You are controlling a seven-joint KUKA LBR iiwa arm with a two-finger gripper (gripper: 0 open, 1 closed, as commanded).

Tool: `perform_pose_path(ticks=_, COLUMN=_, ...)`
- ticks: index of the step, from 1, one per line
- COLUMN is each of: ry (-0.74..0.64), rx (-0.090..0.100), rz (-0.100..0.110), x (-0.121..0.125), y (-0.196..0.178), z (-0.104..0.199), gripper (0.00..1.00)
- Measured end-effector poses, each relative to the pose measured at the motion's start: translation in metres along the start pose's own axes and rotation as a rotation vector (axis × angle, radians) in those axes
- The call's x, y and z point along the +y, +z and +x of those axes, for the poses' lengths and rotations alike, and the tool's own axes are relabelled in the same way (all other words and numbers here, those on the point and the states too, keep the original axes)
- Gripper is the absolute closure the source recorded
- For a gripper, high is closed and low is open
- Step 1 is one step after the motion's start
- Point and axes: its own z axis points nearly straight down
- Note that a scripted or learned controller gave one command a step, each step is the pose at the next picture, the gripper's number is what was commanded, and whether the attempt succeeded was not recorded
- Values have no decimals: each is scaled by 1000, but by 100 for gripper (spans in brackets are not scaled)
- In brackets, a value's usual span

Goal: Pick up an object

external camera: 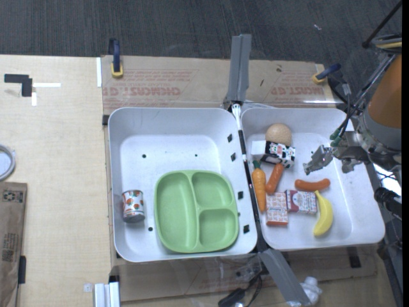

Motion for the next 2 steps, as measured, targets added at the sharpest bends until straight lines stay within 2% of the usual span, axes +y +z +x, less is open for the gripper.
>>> perform_pose_path(ticks=1, ry=-18, rx=0, rz=-3, x=-30, y=133, z=-27, gripper=0)
perform_pose_path(ticks=2, ry=-14, rx=-2, rz=-4, x=-30, y=124, z=-28, gripper=100)
